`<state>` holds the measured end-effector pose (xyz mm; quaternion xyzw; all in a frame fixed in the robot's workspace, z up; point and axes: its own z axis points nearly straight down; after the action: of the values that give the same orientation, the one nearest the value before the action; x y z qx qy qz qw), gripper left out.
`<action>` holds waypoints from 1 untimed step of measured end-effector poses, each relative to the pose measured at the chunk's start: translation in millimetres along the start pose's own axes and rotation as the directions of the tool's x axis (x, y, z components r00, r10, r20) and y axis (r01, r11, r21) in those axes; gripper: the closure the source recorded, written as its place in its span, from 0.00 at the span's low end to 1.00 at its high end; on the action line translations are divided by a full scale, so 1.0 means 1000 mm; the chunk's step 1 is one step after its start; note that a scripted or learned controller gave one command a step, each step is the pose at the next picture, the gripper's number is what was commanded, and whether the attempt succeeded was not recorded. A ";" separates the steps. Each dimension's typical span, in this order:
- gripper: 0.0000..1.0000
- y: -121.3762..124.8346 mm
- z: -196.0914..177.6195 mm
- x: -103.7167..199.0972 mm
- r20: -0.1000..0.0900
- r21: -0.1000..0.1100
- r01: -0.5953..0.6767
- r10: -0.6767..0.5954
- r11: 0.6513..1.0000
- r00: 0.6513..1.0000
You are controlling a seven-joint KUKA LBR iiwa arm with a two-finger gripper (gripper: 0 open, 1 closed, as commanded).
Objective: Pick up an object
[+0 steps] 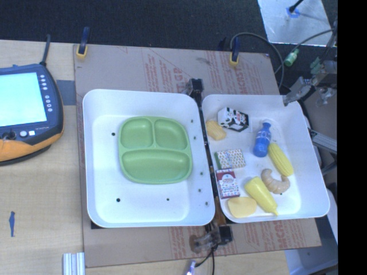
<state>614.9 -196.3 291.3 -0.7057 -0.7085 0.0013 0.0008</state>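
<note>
A handheld screen (pixel 26 110) lies at nine o'clock, seemingly parked clear of the work. The left bin (pixel 97 208) holds a green divided plate (pixel 155 149) at its centre. The right bin (pixel 312 202) gathers the candidates to lift: cow-patterned box (pixel 234 119), blue bottle (pixel 262 140), corn (pixel 280 158), two printed cartons (pixel 229 171) whose lettering is unreadable. The jaws' state cannot be told.
</note>
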 end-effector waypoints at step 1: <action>0.00 -0.046 0.138 0.016 -0.001 0.004 0.001 -0.001 1.000 1.000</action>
<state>568.5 -180.8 153.2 -0.7052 -0.7090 0.0025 0.0025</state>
